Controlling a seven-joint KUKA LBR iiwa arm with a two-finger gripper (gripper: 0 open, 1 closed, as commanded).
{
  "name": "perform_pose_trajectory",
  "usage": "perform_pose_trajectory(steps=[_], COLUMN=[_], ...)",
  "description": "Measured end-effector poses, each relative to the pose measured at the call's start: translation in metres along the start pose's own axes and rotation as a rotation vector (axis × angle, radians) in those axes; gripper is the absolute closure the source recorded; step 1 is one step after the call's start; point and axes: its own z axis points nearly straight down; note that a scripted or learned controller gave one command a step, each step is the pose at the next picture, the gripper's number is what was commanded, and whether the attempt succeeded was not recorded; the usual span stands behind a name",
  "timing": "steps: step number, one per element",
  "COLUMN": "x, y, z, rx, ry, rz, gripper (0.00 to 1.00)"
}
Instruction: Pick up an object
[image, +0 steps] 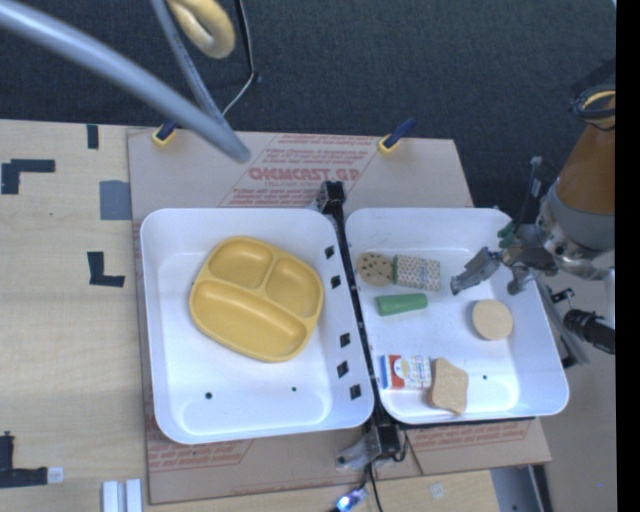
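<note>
My gripper hangs over the right bin's far right side, its two fingers spread apart with nothing between them. Just below it lies a round tan disc. Further left in the same bin are a speckled tan piece, a patterned block and a green cylinder. A red, white and blue carton and a tan bread slice lie near the front edge.
The left bin holds a yellow divided plate. A black divider runs between the bins. Both rest on cardboard with blue-and-yellow clamps at the back. A grey pole crosses the top left.
</note>
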Motion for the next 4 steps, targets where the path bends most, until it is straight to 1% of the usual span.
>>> perform_pose_trajectory(steps=[1,2,3,4], x=[0.000,-0.006,-0.009,-0.009], y=[0.002,0.002,-0.003,-0.002], z=[-0.006,0.056,0.101,0.154], rx=[-0.011,-0.006,-0.006,-0.012], ry=[-0.002,-0.002,-0.002,-0.004], rz=[-0.004,-0.002,-0.002,-0.003], gripper=[0.00,0.00,0.00,0.00])
